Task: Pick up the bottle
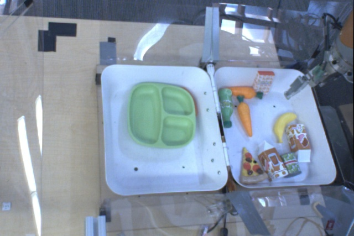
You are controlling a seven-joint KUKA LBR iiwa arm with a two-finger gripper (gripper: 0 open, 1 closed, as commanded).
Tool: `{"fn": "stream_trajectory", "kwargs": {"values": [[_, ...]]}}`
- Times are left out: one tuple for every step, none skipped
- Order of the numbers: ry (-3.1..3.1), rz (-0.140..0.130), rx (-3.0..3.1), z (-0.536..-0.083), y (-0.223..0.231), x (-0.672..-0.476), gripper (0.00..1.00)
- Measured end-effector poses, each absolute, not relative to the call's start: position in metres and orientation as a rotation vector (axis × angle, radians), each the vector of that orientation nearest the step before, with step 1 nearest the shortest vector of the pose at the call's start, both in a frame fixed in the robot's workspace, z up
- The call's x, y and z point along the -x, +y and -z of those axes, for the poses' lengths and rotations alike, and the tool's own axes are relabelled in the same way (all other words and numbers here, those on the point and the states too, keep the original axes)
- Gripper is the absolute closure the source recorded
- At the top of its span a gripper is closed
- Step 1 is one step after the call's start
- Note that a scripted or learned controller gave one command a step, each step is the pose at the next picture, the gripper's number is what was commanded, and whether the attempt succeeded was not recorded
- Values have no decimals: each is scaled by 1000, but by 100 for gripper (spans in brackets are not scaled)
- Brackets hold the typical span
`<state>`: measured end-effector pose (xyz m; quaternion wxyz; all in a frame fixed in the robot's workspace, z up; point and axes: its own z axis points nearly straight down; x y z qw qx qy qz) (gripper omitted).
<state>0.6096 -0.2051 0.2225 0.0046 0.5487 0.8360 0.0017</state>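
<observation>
The bottle is small and green with a white cap end. It lies along the left wall of the right bin, just right of the divider between the bins. My gripper hangs over the upper right part of that bin, well to the right of the bottle and apart from it. Nothing shows in its grasp.
Beside the bottle lie two orange carrots. A small carton, a banana, a pizza slice and several little cartons share the right bin. The left bin holds a green divided plate.
</observation>
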Motion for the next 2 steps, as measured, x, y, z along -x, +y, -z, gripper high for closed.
{"fn": "stream_trajectory", "kwargs": {"values": [[2465, -4, -1941, -208, -167, -521, 0], [2343, -4, -2089, -132, -111, -488, 0]]}}
